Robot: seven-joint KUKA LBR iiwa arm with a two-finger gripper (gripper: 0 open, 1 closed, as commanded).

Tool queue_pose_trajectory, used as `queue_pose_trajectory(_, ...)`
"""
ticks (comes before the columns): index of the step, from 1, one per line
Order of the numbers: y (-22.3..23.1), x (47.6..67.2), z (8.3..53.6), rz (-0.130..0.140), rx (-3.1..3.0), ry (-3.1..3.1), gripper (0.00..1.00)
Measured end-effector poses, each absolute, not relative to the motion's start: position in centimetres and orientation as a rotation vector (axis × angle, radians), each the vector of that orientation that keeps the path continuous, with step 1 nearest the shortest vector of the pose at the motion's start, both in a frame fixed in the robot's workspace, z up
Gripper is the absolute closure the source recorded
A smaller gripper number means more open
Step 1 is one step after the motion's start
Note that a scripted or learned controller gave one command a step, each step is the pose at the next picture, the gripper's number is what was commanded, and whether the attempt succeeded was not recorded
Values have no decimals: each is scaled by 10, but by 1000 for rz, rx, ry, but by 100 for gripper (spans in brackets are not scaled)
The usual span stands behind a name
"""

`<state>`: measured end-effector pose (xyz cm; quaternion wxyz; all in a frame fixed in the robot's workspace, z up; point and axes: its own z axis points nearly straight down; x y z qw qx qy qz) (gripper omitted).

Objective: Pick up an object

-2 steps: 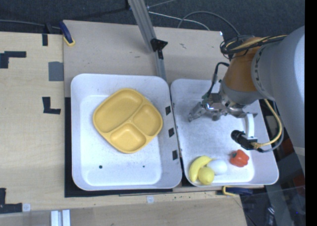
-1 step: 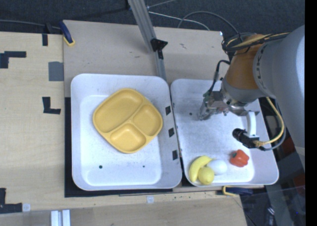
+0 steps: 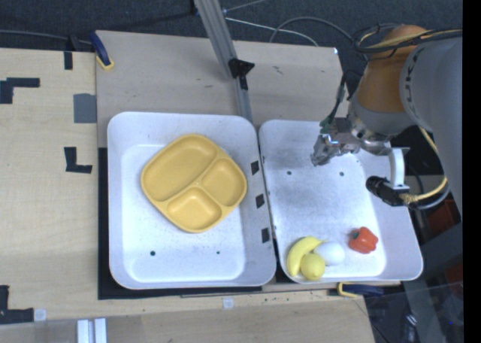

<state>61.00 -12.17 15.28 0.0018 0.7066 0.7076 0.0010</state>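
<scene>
My gripper (image 3: 323,153) hangs over the upper part of the right bin (image 3: 331,198), with nothing visibly between its fingers. Low in that bin, near the front edge, lie a yellow banana (image 3: 299,253), a yellow lemon-like fruit (image 3: 313,266), a white egg-shaped object (image 3: 331,253) and a red pepper-like object (image 3: 363,240). They sit well below the gripper in the view, apart from it. In the left bin (image 3: 135,259) rests a yellow divided plate (image 3: 194,182).
A slanted metal pole (image 3: 218,25) crosses the bench behind the bins. A black cable connector (image 3: 383,189) sticks out from the arm over the right bin's right side. The grey arm with its orange band (image 3: 383,82) stands at the right.
</scene>
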Motion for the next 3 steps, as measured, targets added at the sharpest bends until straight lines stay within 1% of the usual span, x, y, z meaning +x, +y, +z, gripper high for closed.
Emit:
queue_pose_trajectory(1, -124, 603, 212, 4, 2217, 2220, 100)
queue_pose_trajectory(2, -123, 604, 253, 3, 2217, 2221, 100)
queue_pose_trajectory(3, -75, 612, 257, 2, 2215, 2229, 100)
